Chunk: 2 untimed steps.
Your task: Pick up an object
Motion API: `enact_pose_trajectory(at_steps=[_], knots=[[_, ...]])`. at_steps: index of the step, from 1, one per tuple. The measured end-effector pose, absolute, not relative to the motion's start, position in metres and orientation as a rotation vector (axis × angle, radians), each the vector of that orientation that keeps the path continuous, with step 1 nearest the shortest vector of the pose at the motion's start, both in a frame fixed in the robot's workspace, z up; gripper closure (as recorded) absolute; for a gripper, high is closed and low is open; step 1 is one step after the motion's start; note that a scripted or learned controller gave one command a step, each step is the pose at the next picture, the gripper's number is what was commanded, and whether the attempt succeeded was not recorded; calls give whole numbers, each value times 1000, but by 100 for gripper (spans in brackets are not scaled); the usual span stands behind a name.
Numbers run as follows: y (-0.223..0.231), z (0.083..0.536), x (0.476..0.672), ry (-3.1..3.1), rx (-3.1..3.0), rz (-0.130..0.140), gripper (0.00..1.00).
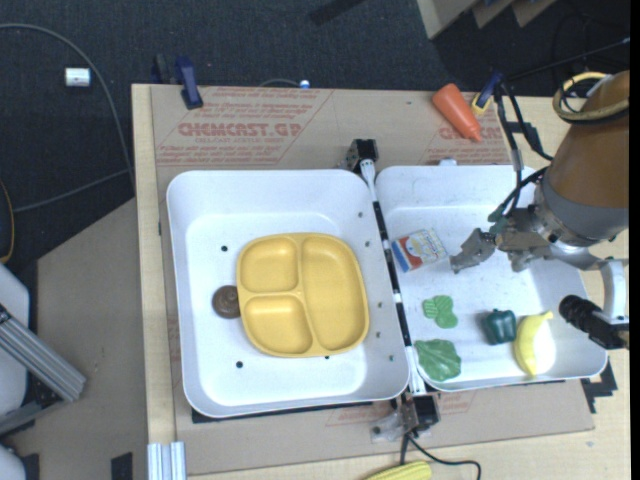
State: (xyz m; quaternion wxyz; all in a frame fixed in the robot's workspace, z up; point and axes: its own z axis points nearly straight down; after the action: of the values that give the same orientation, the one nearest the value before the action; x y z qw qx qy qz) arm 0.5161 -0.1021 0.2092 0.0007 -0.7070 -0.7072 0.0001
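Cardboard-topped bench, left bin holding yellow divided plate; right bin with lemon, tool released, grasping nothing

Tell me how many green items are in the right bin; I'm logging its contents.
3. A small light green piece left of centre, a larger green leafy piece at the near left corner, and a dark green item beside the yellow one. The arm may hide more.

My bins were white; the divided plate yellow, the lemon yellow, the leaf green.
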Motion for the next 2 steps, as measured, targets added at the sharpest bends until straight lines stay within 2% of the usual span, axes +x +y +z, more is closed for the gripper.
enact_pose_trajectory(at_steps=[1, 2], knots=[[-151, 168, 514, -2218, -2222, 2, 0], [-158, 84, 491, -2221, -2222, -1, 0]])
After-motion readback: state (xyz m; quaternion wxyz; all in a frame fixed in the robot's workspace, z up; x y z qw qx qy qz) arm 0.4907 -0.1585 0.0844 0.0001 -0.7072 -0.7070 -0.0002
